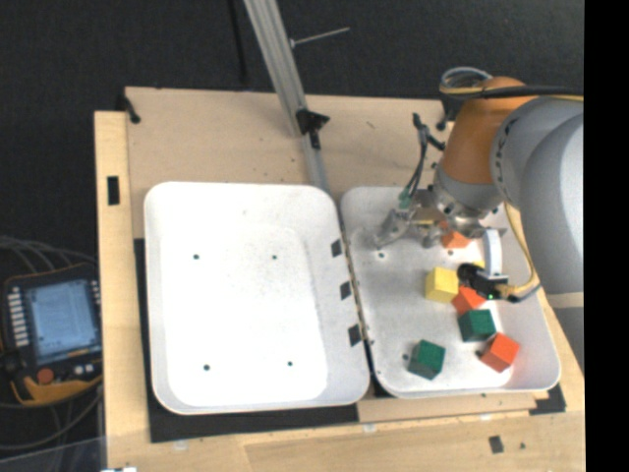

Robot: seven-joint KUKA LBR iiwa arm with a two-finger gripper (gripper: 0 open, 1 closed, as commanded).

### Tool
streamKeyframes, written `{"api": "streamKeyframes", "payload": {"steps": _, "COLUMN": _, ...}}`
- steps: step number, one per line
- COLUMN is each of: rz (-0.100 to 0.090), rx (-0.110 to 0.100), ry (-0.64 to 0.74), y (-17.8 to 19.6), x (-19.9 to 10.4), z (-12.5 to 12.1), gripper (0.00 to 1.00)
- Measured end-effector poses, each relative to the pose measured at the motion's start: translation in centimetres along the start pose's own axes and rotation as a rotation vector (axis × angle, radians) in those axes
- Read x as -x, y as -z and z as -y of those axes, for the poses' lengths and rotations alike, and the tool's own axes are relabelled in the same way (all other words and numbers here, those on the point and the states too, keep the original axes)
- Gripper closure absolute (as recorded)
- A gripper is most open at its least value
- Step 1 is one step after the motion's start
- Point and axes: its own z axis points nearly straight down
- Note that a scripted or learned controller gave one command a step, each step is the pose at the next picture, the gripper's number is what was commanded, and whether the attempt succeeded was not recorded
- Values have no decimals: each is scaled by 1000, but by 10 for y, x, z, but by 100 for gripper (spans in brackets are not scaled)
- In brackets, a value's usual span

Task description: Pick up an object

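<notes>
My gripper (421, 220) hangs over the far part of the right bin (393, 293), below the orange band of the arm. Just to its right an orange block (455, 241) peeks out, partly hidden by the wrist. A yellow block (441, 283) lies a little nearer the front of the bin, apart from the gripper. Beside it are a red-orange block (466, 300) and a green block (478, 324). Another orange block (499, 351) and a dark green block (427, 359) rest near the bin's front edge.
The left bin (246, 293) sits beside the right one, with a hinged divider (352, 283) between them. A metal pole (285, 67) slants up from the back of the bench. A handheld control pad (54, 323) lies at the far left.
</notes>
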Motion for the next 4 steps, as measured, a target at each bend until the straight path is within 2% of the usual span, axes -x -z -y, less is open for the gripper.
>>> {"api": "streamKeyframes", "payload": {"steps": 1, "rz": -1, "rx": 9, "ry": -4, "y": 14, "x": 1, "z": -2, "gripper": 100}}
{"api": "streamKeyframes", "payload": {"steps": 3, "rz": -1, "rx": 11, "ry": 4, "y": 143, "x": -1, "z": -7, "gripper": 100}}
{"api": "streamKeyframes", "payload": {"steps": 4, "rz": -2, "rx": 8, "ry": 5, "y": 179, "x": 1, "z": -8, "gripper": 100}}
